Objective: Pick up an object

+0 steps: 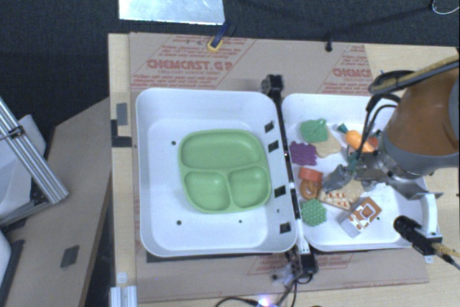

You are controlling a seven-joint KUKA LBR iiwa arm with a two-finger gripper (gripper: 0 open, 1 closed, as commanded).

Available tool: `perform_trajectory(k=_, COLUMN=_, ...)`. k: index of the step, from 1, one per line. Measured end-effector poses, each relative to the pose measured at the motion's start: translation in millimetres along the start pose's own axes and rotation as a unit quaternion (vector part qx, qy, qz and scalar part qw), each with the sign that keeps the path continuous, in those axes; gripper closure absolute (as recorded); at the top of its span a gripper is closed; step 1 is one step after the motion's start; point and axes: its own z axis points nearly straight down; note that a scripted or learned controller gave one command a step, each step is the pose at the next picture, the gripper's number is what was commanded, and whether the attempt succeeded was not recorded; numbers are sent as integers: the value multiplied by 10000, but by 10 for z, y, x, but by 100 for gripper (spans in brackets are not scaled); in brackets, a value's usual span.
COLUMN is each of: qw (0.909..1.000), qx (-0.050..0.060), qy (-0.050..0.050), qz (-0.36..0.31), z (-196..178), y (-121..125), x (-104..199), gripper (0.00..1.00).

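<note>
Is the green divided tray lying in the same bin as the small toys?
No, the green tray lies in the left bin, the toys in the right bin.

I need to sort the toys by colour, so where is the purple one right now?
The purple toy lies in the right bin, near its left wall, below the green leaf-shaped toy and above the orange piece.

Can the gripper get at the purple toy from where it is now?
Probably yes. The purple toy lies uncovered in the right bin, with nothing on top, and the gripper hangs over the same bin, close by on its right.
</note>
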Motion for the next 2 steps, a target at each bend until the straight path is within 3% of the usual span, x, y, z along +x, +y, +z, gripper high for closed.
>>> perform_trajectory(k=1, qw=10000, qx=-70, qy=-9, qz=-12, z=-63, y=31, x=2, gripper=0)
perform_trajectory(k=2, qw=10000, qx=-51, qy=-1, qz=-5, z=373, y=44, x=68, gripper=0)
